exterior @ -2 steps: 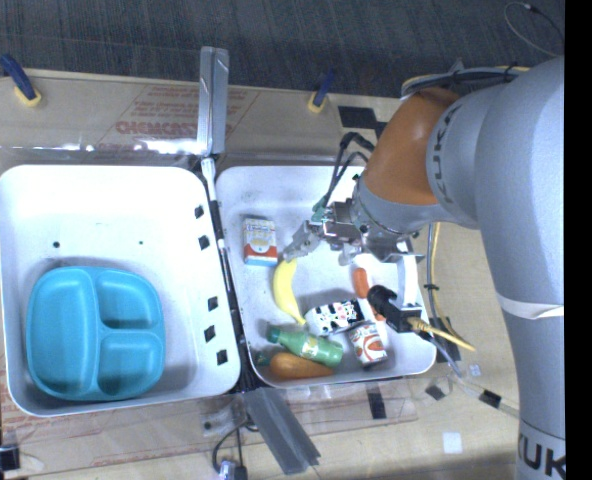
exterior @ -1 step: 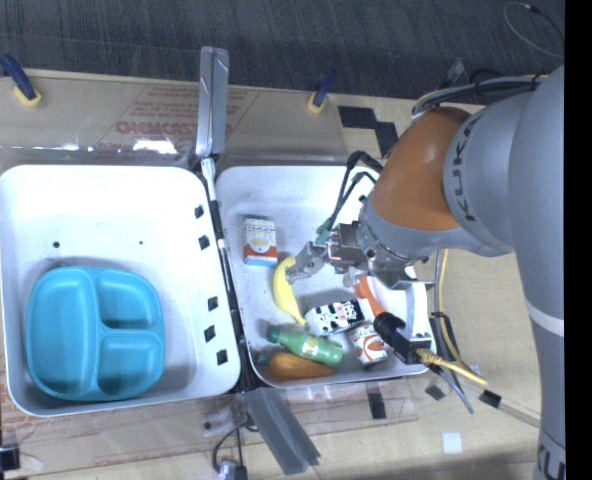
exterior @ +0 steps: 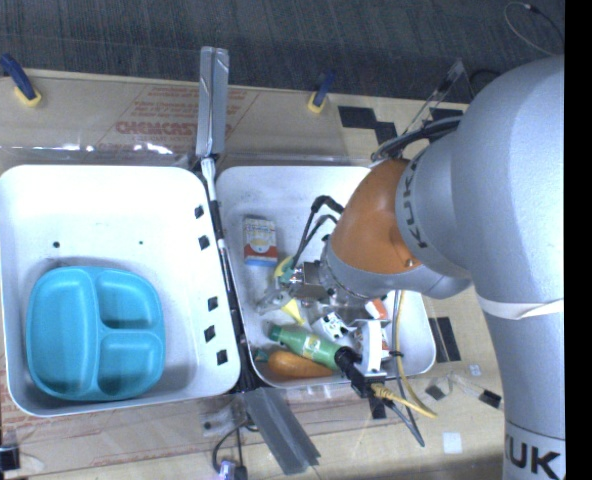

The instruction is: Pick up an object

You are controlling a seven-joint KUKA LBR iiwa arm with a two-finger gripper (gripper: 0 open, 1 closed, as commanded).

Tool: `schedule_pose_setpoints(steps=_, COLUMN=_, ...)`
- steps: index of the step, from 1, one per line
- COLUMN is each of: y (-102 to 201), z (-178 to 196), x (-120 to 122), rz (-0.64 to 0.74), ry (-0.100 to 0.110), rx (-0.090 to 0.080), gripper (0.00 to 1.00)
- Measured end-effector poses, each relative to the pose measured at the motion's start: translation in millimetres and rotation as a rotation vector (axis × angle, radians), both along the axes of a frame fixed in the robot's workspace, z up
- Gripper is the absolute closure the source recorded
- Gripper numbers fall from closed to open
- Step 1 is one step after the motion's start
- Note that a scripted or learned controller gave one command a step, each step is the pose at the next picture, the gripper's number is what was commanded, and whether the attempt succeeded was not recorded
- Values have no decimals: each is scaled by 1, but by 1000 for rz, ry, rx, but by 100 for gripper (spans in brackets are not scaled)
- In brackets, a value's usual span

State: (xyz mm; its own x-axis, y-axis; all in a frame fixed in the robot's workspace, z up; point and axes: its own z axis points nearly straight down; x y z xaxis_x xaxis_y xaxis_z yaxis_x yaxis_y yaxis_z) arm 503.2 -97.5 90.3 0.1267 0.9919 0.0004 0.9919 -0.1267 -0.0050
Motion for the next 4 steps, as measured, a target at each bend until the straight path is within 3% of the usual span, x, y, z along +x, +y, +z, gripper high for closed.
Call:
schedule_pose_setpoints(steps=1, y=-3, z=0, x=-13, rz=-137, ry=2, rx=2, gripper=0)
schedule_pose_setpoints(steps=2, y=-2, z=10, x=-13, rz=-131, ry=3, rx=1, gripper=100)
schedule_pose_setpoints(steps=3, y=29, z=101, x=-18, rz=-250, ry=-1, rx=0, gripper=100)
schedule_pose_setpoints(steps=4, y=64, z=100, x=2, rz=-150, ry=-1, rx=-1, gripper=100)
